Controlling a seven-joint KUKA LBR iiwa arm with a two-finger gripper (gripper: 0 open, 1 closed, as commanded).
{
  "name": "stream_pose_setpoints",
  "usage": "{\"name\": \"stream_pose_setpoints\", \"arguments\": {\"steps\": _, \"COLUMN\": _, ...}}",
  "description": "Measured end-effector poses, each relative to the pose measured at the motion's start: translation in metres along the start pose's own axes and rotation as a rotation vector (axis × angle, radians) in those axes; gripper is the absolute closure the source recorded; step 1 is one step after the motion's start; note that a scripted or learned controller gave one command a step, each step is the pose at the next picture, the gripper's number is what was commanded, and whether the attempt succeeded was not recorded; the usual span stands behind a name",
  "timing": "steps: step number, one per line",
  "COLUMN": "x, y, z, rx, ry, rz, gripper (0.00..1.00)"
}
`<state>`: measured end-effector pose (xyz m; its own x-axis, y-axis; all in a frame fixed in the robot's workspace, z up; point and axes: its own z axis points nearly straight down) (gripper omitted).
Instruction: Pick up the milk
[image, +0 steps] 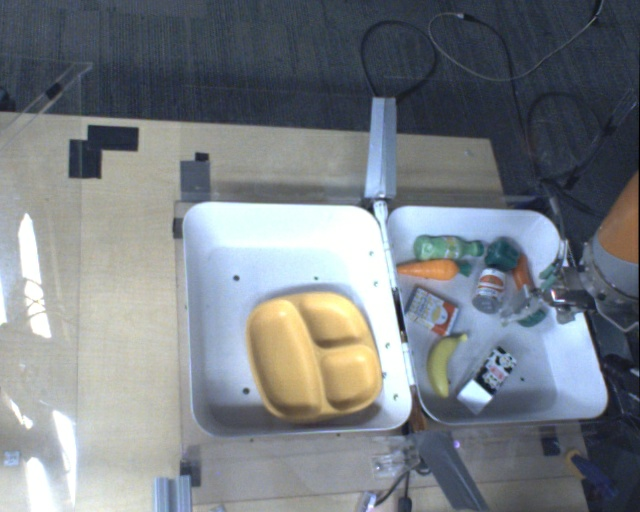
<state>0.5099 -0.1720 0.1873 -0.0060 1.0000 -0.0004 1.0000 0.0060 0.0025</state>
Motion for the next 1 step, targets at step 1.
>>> {"name": "stream_pose_setpoints", "arguments": {"steps": 1, "x": 0.0355, "y": -0.0192, "z": 0.0987, "rx": -0.01, "ry": -0.001, "rz": -0.046, "gripper": 0.0}}
